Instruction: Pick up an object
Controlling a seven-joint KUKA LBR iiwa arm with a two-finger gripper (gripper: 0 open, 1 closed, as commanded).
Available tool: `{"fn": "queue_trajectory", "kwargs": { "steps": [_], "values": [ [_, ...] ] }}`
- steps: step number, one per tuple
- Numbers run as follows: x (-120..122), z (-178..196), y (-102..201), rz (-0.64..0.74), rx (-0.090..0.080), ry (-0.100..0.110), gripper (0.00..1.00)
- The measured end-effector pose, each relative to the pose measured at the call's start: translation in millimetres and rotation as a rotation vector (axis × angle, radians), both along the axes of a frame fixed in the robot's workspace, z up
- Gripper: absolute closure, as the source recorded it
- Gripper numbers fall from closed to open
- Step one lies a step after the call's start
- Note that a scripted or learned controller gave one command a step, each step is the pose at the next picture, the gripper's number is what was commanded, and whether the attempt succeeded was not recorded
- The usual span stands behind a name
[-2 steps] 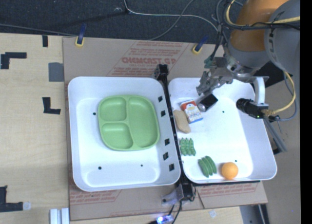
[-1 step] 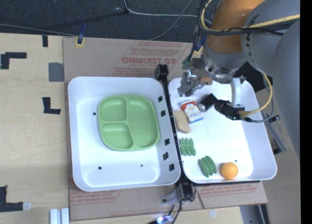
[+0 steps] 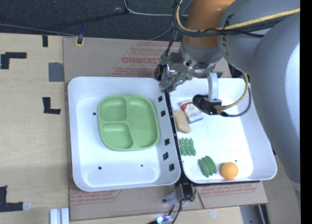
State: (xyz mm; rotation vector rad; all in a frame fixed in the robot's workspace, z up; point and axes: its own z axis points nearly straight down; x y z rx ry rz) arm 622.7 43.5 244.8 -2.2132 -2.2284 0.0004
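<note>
Picking well here means choosing one target and coming down on it squarely. The gripper [image 3: 168, 75] sits at the upper middle of the frame, over the top end of the strip where the two bins meet, and none of the loose things lie under it. Whether it is open or closed cannot be told from this angle, since the wrist and cables crowd it, and nothing is seen held in it. The right bin [image 3: 265, 168] holds all the candidates. A small red and white packet [image 3: 191, 111] lies near the bin's upper left, touching or just beside a tan bread roll [image 3: 182, 121] below it. Lower down lies a green ridged piece [image 3: 187, 146], then a green pod [image 3: 207, 165], and an orange ball [image 3: 229, 170] just beside the pod near the bin's lower edge. The packet and roll are nearest the gripper, but they are so close together that a grasp on one may nudge the other, and both sit near the bin's left wall. The ridged piece stands more apart, so I judge it the cleaner pick. The ball would likely roll away from a poorly centred grip. The left bin [image 3: 78, 87] holds a green divided plate [image 3: 129, 122], lying flat near its middle; it is broad and flat and looks hard to grip. Both bins rest on a cardboard sheet [image 3: 141, 58] on the counter [image 3: 29, 121].
</note>
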Motion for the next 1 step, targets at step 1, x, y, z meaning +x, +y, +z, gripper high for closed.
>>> {"fn": "queue_trajectory", "kwargs": {
  "steps": [1],
  "values": [
    [28.0, -13.5, 50.2, -0.001, -0.001, -0.001, 1.0]
  ]
}}
